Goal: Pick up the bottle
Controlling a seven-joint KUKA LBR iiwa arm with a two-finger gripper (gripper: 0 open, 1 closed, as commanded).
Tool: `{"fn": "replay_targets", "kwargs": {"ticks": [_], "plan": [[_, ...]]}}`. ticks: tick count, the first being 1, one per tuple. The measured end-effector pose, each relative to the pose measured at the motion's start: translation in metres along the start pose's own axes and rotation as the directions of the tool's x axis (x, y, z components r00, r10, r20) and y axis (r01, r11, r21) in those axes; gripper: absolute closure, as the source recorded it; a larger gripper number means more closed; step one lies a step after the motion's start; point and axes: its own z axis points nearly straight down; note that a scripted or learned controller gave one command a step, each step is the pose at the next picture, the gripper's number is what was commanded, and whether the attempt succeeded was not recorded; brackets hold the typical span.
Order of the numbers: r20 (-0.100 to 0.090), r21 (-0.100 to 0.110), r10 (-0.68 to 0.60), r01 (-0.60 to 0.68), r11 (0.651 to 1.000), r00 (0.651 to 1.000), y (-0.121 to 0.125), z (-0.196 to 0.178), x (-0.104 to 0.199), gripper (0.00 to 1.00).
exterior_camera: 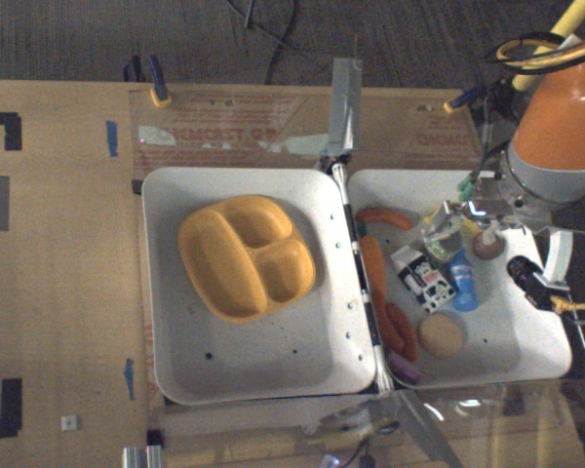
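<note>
Whether the jaws are spread or pressed together cannot be told, since the gripper (460,213) is a small cluster of metal parts low over the back of the right bin (546,351). Above it looms the arm (556,130), grey with its orange band, reaching in from the right. In the left bin (166,291) lies a yellow three-compartment dish (246,255). In the right bin, sausages (374,266) run along the left wall. Near the front wall sits a round tan piece (441,335). A black-and-white carton (423,277) lies in the middle, and the blue bottle (463,280) lies just to its right, touching it, just in front of the gripper.
</note>
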Motion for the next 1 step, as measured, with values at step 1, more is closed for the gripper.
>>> {"fn": "replay_targets", "kwargs": {"ticks": [1], "plan": [[0.001, -0.004, 0.171, -0.171, 0.985, 0.985, 0.0004, 0.115, -0.0456, 0.0]]}}
